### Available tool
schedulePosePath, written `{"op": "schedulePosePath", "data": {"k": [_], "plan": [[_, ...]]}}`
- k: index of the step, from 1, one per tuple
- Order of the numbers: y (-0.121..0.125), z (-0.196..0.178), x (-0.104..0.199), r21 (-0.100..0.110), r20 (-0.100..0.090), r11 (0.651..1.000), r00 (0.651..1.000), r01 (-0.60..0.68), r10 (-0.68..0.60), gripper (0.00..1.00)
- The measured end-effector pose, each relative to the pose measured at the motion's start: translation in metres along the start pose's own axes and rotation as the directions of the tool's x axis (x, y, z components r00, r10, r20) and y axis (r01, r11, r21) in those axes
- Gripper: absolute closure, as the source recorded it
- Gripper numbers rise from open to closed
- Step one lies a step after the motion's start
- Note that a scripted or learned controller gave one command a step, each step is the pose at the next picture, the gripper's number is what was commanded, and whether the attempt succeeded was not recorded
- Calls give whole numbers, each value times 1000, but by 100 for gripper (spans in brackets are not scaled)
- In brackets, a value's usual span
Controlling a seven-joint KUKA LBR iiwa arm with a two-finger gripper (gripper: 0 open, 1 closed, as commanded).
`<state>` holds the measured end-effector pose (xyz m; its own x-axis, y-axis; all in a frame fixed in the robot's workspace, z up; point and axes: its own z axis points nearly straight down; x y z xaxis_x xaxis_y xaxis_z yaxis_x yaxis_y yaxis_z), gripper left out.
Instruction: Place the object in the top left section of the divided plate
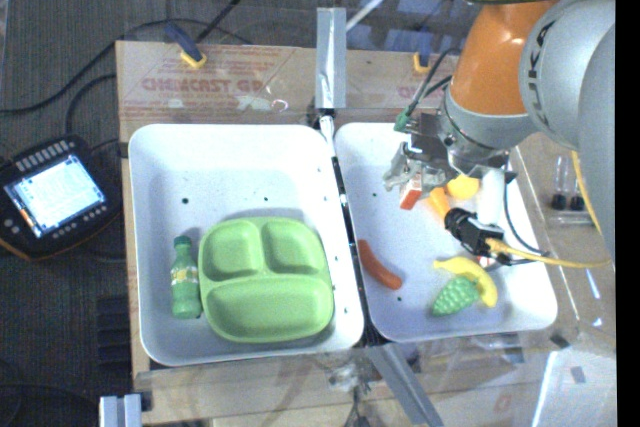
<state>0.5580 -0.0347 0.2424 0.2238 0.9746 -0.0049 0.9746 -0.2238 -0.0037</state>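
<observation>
Hovering over right bin (pixel 520 310): gripper (pixel 412 177) by an orange piece (pixel 410 199); can't tell jaw state. Green divided plate (pixel 266 279) in left bin (pixel 160 175).

Both bins (pixel 160 175) are plain white; the one far to the gripper's left holds a light green divided plate (pixel 266 279) and a green bottle (pixel 184 277). Just beneath the metallic grey gripper (pixel 412 170) lies an orange-red piece (pixel 410 199), with a yellow one (pixel 462 187) beside it. Further off lie a reddish-orange sausage (pixel 380 265), a green corn cob (pixel 454 296) and a yellow banana (pixel 474 276).

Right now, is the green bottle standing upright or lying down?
Lying down. The green bottle lies flat on the left bin's floor, lengthwise beside the green divided plate's left edge.
</observation>
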Motion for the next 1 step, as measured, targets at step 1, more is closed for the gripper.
{"op": "schedulePosePath", "data": {"k": [1], "plan": [[32,-19,86,-1,-2,950,950,311,-311,100]]}}
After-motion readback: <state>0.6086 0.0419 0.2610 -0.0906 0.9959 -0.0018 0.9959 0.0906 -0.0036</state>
